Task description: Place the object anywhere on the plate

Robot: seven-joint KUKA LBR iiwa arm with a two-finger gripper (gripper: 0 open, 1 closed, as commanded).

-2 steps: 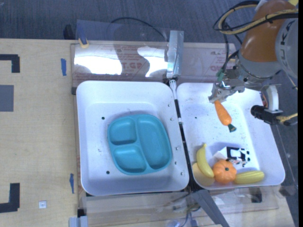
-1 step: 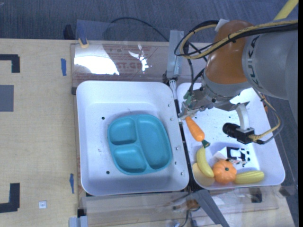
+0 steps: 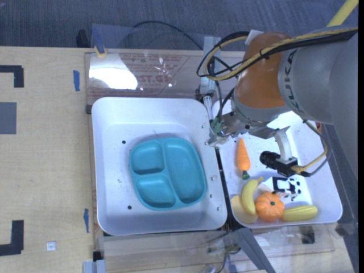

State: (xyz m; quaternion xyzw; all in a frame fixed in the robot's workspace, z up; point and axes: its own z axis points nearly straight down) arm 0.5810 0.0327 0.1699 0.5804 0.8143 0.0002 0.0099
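The plate (image 3: 168, 172) is lying flat in the left bin (image 3: 111, 124), a little toward the near side of the bin's floor. It is showing as a teal, rounded rectangle split into three compartments: two smaller ones on its left side and one longer one running along its right side. Its surface is looking smooth and matte.

The arm (image 3: 321, 75) is reaching in from the right, its grey body crossing over the back of the right bin (image 3: 327, 195), with the orange band (image 3: 259, 81) bulging above the wrist. The wrist is pointing down and to the left, so the gripper (image 3: 216, 131) is hanging over the seam where the two bins are meeting, near the plate's far right corner but apart from it.

A small orange carrot (image 3: 243, 156) is lying just beside the gripper in the right bin, tip pointing away from the camera. Nearer the camera, a yellow banana (image 3: 249, 193), a round orange fruit (image 3: 269, 206) and a long yellow piece (image 3: 299, 212) are clustering together.

The wrist housing and looping cables are covering the gripper's tip, so whether it is spread or pressed together cannot be told. A small black-and-white object (image 3: 288, 187) is staying too blurry to identify.
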